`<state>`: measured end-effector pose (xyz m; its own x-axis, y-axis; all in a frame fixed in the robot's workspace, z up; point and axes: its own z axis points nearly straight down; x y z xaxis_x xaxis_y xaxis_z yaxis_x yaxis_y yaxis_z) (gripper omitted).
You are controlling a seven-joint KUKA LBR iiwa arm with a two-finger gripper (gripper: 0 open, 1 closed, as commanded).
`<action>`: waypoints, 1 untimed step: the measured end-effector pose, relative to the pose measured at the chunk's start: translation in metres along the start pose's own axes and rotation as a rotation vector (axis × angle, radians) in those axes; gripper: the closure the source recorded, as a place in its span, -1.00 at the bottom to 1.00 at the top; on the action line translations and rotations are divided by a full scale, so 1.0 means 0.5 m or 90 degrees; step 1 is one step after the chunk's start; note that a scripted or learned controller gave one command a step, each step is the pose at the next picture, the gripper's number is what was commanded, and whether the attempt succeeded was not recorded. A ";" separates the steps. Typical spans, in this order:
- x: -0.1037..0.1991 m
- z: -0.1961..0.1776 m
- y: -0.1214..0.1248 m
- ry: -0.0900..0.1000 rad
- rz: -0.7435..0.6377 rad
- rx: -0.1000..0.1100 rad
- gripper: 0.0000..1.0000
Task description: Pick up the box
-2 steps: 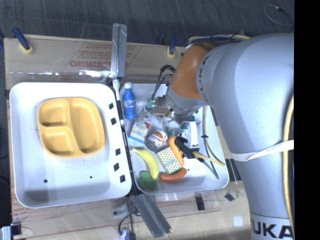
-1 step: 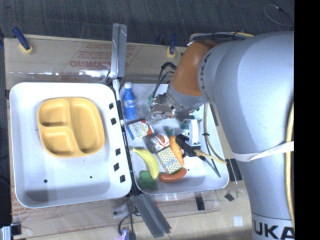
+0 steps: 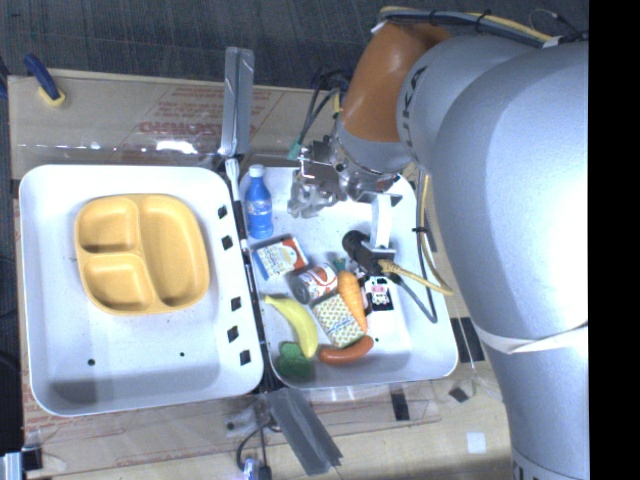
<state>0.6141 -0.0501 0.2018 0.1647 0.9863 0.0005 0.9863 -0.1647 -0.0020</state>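
gripper [image 3: 312, 190]: sits at the far end of the right bin [image 3: 425, 363], just beside the blue bottle [image 3: 258, 203]; you cannot tell whether it is open or closed because the metal parts blur together, and you see nothing held in it
box [image 3: 278, 258]: small blue-and-white carton with an orange picture, lying flat on the right bin floor near the left wall; it is just on the near side of the bottle and apart from the gripper
box neighbours: a can [image 3: 313, 283] is touching or nearly touching its near-right corner; beyond that come a carrot [image 3: 351, 303], a patterned pouch [image 3: 335, 320] and a banana [image 3: 297, 325], all packed close
left bin [image 3: 50, 368]: holds a yellow divided tray [image 3: 140, 251], well apart from the action, so you can ignore it
done: judging from this, nothing yet; the box rests on the bin floor, not gripped and not lifted
left: line the gripper up over the box, lower it, close on the box, lift it clear
progress: early, roughly the approach stage
watch: the can and bottle crowd the box, so you have little room beside it
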 end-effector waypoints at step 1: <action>0.003 -0.018 0.000 0.000 -0.005 0.002 1.00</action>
<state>0.6141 -0.0488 0.2109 0.1575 0.9875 0.0000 0.9875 -0.1575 -0.0055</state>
